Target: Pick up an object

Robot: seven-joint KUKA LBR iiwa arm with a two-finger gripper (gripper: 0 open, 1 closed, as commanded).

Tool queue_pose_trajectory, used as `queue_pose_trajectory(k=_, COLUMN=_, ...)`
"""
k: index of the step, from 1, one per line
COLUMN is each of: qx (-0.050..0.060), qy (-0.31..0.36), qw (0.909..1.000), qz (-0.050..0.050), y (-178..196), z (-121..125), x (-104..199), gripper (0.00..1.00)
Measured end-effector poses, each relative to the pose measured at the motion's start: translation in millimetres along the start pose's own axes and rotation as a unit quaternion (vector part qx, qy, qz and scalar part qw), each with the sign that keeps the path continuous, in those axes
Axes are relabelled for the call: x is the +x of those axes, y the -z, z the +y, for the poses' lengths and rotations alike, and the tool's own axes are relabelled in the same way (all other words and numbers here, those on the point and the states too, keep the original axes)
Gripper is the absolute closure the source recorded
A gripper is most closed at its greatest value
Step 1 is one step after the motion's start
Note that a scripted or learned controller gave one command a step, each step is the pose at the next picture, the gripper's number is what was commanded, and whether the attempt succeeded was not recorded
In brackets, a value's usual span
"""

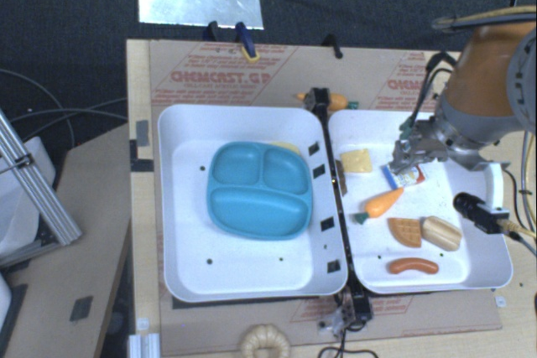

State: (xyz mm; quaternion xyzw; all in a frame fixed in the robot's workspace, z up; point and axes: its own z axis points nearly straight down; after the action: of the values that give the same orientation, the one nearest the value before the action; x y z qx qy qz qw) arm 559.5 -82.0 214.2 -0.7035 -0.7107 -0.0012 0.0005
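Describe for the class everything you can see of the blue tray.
The blue tray is a rounded, plastic-looking plate moulded into three compartments: two smaller ones at the far side and one long one nearest the camera. It lies flat and upright on the floor of the left bin, roughly in its middle, apart from the walls. All three compartments hold nothing. A pale yellowish thing shows just past its far right rim; contact cannot be told.

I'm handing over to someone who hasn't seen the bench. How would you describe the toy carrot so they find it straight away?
Look in the right-hand white bin, the one the arm reaches into. Near its middle, just below the gripper, lies the carrot, tilted, with its green end towards the divider between the bins. It is the only bright orange, tapered piece; the waffle, bread roll and sausage sit lower down.
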Motion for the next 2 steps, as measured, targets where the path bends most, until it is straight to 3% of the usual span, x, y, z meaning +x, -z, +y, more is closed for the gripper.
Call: queue_pose_trajectory(k=2, qx=-0.001, qy=0.000, qw=1.0000, qz=0.000, y=13.4, z=13.6, x=110.0, gripper=1.00)
